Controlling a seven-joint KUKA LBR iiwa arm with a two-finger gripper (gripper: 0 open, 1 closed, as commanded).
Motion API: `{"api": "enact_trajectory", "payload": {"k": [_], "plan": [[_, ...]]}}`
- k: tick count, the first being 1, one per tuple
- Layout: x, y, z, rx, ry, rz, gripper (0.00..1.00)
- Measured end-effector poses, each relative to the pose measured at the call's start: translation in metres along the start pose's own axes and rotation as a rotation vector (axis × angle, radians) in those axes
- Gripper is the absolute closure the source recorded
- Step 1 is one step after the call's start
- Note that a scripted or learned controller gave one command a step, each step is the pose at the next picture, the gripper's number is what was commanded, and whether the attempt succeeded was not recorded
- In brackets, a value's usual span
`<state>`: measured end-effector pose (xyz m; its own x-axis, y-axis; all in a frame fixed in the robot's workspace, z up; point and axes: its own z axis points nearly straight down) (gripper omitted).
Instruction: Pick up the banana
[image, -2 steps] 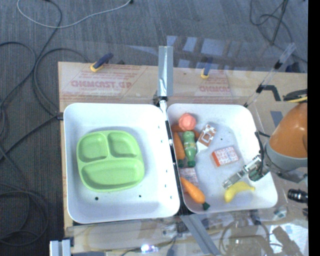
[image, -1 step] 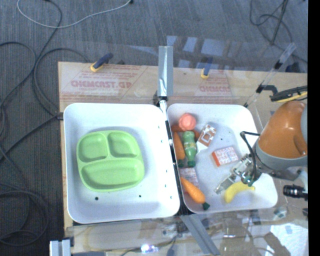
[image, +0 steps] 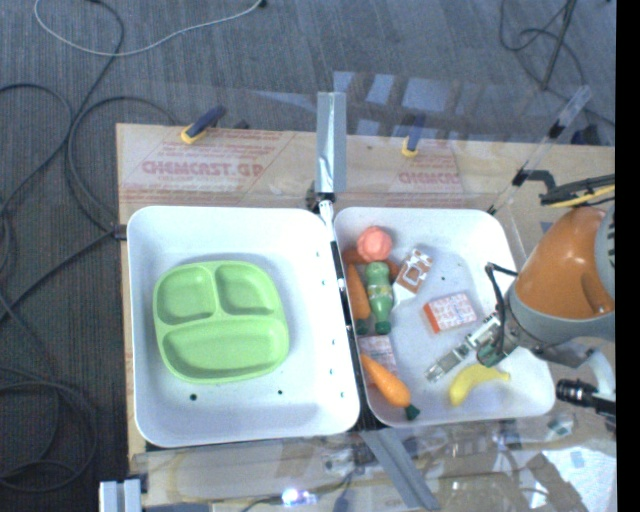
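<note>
A grey arm with an orange band (image: 565, 265) reaches in from the right over the right bin (image: 500, 235), one of two shallow white bins set side by side on the surface (image: 230, 170). Its gripper (image: 450, 362) points left and toward the near side, low over the bin floor, with its metallic fingers (image: 440, 368) stretched out close together; nothing shows between them, and how far apart they stand cannot be told from this angle.

The banana (image: 475, 382) lies on the floor of the right bin near its near right corner, just beside the gripper on its near side, yellow and curved, apparently untouched by the fingers.

Other items crowd the same bin. A carrot (image: 387, 381) lies at the near left, its tip aimed at the near wall. A green bottle (image: 378, 296) lies along the left side, next to a second orange piece (image: 356, 291) that hugs the dividing wall. A pink round fruit (image: 375, 243) sits at the far left. A small white and brown packet (image: 413, 270) lies near the middle, and an orange box (image: 449, 313) with a pale pattern rests just beyond the gripper on its far side.

In the left bin (image: 160, 240), a green divided plate (image: 221, 322) with three compartments sits flat in the middle, well apart from the arm. Yellow clamps (image: 201, 124) hold the board at the far edge.
</note>
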<state>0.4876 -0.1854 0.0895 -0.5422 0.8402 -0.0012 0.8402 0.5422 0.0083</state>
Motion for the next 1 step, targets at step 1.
{"api": "enact_trajectory", "payload": {"k": [1], "plan": [[0.0108, 0.0035, -0.0343, 0.008, 0.002, -0.405, 0.00]]}}
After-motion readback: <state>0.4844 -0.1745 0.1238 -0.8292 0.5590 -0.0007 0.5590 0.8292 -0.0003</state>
